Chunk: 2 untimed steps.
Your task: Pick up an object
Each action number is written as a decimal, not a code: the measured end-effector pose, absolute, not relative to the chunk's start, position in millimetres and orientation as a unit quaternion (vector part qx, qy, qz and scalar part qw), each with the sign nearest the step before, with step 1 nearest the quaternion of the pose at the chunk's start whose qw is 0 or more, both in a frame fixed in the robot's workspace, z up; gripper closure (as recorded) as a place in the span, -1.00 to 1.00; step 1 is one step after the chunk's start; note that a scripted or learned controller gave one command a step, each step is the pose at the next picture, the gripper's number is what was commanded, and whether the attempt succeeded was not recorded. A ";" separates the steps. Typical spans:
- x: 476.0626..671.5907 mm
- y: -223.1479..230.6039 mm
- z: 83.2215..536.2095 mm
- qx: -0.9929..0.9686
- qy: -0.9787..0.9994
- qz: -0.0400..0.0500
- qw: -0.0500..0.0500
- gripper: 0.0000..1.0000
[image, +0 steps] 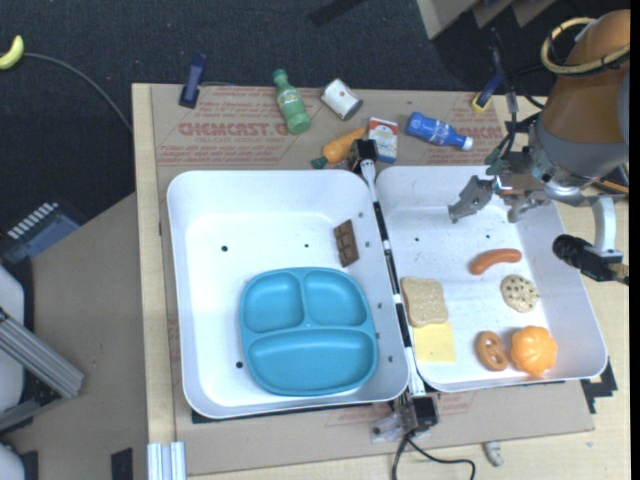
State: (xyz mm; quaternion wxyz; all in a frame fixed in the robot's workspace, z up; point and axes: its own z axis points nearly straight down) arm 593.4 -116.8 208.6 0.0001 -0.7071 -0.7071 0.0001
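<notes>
My gripper [494,204] hangs over the far part of the right bin [440,193], open, with nothing between its fingers. A sausage [497,260] lies just in front of it. Nearer the front of this bin are a cookie [519,292], a bread slice [424,301], a yellow cheese slice [434,344], a pretzel [491,349] and an orange fruit [533,350]. The left bin [200,228] holds a blue divided plate [308,330] and a chocolate bar [346,242] near its right wall.
Behind the bins on the board lie a green bottle [292,103], a white can [341,98], a carrot [340,148], a small carton [381,138], a blue bottle [438,130] and a blue marker [191,80]. A black part [580,253] of the arm overhangs the right bin's edge.
</notes>
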 end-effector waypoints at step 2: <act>590.0 -171.7 90.3 -0.707 -0.708 -0.003 -0.007 -1.00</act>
